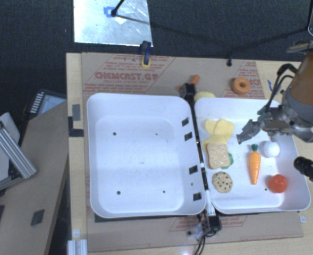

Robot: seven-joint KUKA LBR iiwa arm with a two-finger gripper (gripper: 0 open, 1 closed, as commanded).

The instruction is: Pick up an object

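Observation:
The right bin (299,198) holds several toy foods: yellow pieces (220,127), a slice of bread (218,155), a cookie (222,182), an orange carrot (254,165), a white egg (272,150) and a red tomato (277,183). My gripper (255,123) hangs over the back of this bin, just above the carrot's green top and left of the egg. Its fingers (246,132) point left and stand open with nothing between them.
The left bin (140,153) lies beside the right one, with black clips along the shared wall. A toy donut (241,85) and a yellow piece (204,95) sit on the cardboard behind the right bin. A black part of the arm (309,170) overhangs the right rim.

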